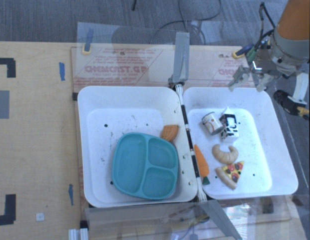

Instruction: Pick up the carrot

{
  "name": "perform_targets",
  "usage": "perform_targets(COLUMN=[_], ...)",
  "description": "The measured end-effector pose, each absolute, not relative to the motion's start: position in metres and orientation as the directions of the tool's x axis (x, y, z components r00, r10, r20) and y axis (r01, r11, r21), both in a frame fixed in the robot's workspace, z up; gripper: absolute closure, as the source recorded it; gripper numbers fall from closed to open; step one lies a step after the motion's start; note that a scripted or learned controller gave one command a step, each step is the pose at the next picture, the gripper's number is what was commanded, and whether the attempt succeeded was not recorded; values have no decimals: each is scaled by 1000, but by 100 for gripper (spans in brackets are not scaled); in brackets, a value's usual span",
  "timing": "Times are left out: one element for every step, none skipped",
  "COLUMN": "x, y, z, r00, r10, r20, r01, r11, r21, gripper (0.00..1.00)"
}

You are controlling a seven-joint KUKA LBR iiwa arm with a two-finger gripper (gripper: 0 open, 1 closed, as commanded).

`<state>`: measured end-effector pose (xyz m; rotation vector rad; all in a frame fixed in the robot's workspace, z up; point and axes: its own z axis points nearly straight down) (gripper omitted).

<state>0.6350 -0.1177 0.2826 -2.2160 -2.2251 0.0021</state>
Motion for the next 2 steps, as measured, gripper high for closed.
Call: perform_targets(x=[571,515], y=[-88,-115], z=[195,88], r00=[155,187], r10=[988,982], r20=[0,2], r01=[988,982], r11=[-155,-187], r21=[-3,8], gripper=[0,0])
